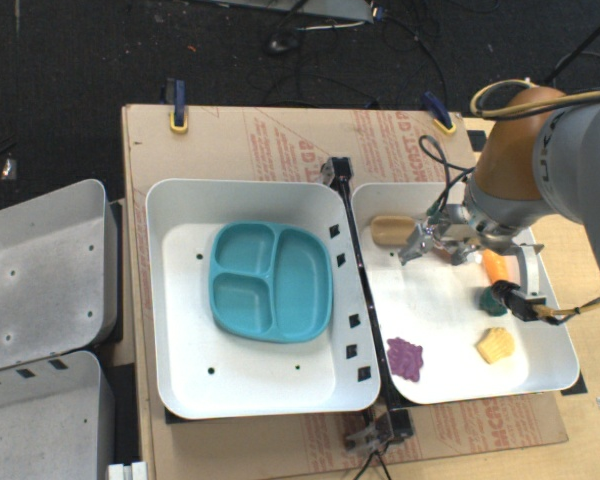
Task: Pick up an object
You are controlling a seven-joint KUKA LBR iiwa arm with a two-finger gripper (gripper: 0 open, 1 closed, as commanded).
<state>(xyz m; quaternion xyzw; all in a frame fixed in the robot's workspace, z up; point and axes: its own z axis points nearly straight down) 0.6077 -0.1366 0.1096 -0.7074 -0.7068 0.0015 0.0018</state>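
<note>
Jaws (432, 244) spread and holding nothing, low in the right bin (450, 388) just beside the tan bread-like piece (390, 231) at the back-left corner; likely to nudge it against the wall and close on air.

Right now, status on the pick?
Gripper low in right bin, beside the tan piece. Nothing seen held. Orange piece, purple piece, yellow piece lie loose.
</note>
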